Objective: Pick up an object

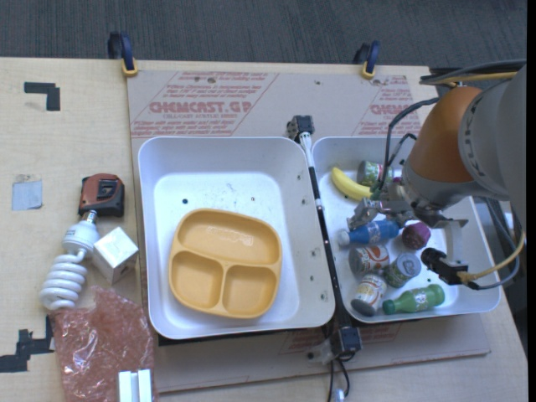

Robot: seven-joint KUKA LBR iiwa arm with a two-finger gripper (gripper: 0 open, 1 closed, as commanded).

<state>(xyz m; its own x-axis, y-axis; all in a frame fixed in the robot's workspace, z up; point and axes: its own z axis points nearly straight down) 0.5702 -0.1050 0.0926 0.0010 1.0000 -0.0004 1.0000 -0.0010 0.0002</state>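
Looking down at a slant from the fixed camera, we see two shallow white bins side by side on a brown protective sheet (pixel 201 103) printed in red; the word "CHEMCAST" can be read on it, and the smaller lines under it are too fine for us to make out. The left bin (pixel 159 249) holds a yellow divided tray (pixel 224 261) with three compartments. The right bin (pixel 481 301) holds the clutter of objects for the task: a banana (pixel 349 183) near its far left, a small can (pixel 369 172) just beside it, a blue bottle (pixel 376 231) lying on its side, a dark purple round object (pixel 415 235), two cans lying down (pixel 370 260) (pixel 405 268), a printed cup or can (pixel 368 292) whose label we cannot read, and a green bottle (pixel 413 300) along the near wall.

The arm (pixel 469 145) reaches in from the right with its orange band over the right bin. The gripper (pixel 366 214) hangs low among the objects, just above the blue bottle; we cannot tell how far its fingers are spread, nor whether anything sits between them.

Left of the bins, on the bench, lie a tape measure (pixel 102 194), a spiral light bulb (pixel 67 268), a white cube (pixel 116 250) and a reddish plastic bag (pixel 99 342). Blue clamps (pixel 123 50) pin the sheet's far edge.
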